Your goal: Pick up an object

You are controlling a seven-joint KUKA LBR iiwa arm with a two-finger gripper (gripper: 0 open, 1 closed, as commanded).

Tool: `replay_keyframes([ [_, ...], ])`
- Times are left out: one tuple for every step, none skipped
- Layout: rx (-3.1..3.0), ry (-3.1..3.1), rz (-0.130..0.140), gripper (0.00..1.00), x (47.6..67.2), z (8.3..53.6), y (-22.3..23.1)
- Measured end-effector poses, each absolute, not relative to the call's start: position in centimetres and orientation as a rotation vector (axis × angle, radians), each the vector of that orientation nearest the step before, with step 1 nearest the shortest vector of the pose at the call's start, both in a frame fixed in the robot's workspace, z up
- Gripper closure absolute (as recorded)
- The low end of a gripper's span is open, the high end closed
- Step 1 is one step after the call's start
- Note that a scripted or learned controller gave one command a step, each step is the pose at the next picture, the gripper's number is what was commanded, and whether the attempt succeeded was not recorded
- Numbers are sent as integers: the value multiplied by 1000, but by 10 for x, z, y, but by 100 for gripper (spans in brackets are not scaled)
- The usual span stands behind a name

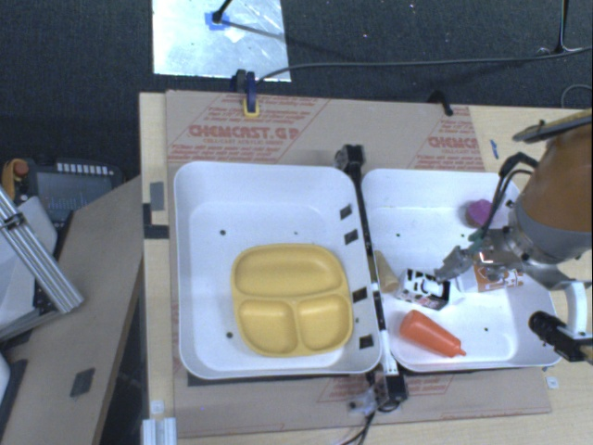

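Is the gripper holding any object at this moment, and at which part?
It cannot be told. The gripper is low in the right bin, beside the black-and-white object.

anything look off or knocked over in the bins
Nothing is spilled or broken. The orange cone lies on its side in the right bin, tip toward the front corner. The yellow tray sits flat in the left bin, turned slightly askew to its walls.

Arm (556, 202) enters from the right edge, orange band uppermost, grey wrist section below it. Wrist angled down and leftward. Tool (456, 262) low, pointing left, at the end of the wrist. Finger spacing not discernible from this angle.
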State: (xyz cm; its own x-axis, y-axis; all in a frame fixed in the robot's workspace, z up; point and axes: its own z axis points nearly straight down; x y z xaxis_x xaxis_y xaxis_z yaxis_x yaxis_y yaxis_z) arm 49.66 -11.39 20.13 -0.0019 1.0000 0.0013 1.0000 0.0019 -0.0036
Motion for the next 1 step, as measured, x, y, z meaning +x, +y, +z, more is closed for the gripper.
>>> replay_keyframes([
  [-2218, -2220, 2, 0, 498, 159, -113],
])
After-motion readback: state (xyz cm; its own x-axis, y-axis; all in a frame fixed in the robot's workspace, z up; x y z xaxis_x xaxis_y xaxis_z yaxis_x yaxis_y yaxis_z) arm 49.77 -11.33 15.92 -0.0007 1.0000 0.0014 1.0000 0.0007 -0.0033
